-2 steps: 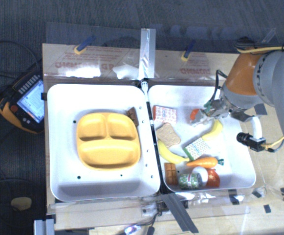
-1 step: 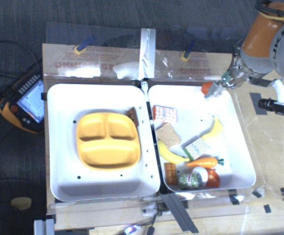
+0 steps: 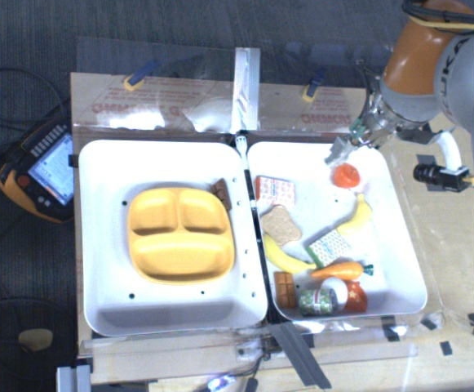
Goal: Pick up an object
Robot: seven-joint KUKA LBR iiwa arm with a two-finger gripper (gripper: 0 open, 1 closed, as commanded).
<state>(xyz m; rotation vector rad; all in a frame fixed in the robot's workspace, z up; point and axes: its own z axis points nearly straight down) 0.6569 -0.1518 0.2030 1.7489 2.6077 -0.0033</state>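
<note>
In the camera view, the arm [image 3: 432, 47] is reaching in from the upper right, its orange band sitting above the wrist. The gripper [image 3: 344, 147] is hanging over the far right corner of the right bin [image 3: 404, 243], tilted down and to the left. Its fingers look close together with nothing between them, though they are small and I cannot tell for sure how they stand.

Just below the gripper a tomato [image 3: 347, 175] is lying on the bin floor, near the fingertips but apart from them. Below it a banana [image 3: 357, 214] is curving toward the bin's right side. A second banana [image 3: 284, 256] is lying near the bin's left wall, touching a slice of bread [image 3: 281, 224]. A red-and-white packet [image 3: 274, 189] is sitting above the bread. A checked packet [image 3: 330, 246] is resting between the two bananas. A carrot [image 3: 339, 271] is lying across the pile at the near end, over a green can [image 3: 317, 301] and beside a brown block [image 3: 284, 287].

The left bin [image 3: 106, 300] is holding a yellow tray [image 3: 180, 233], with a small brown piece [image 3: 219, 191] touching its upper right corner.

A handheld controller [image 3: 47, 172] is lying left of the bins.
</note>
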